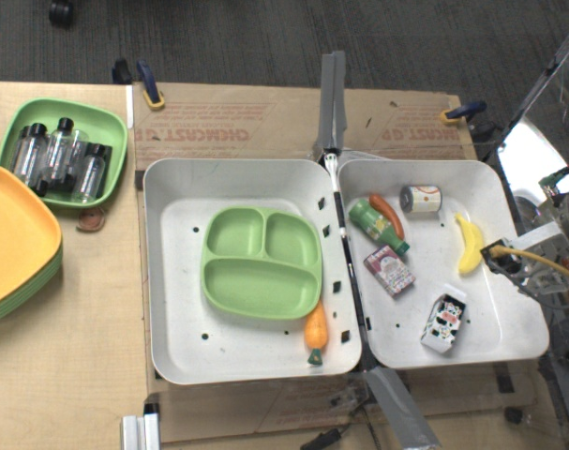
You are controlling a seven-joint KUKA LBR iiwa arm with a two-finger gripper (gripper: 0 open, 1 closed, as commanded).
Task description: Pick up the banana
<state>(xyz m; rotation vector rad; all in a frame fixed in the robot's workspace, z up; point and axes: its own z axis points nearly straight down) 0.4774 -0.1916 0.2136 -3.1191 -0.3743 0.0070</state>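
The banana is small and yellow. It lies lengthwise near the right wall of the right white bin, curved, with its lower tip pointing toward the bin's front. Nothing covers it. A black fitting with a yellow cable reaches over the bin's right rim and ends just right of the banana's lower end.
The right bin also holds a green bottle, a red-orange pepper, a small can, a pink box and a cow-patterned carton. In the left bin lie a green divided plate and a carrot.
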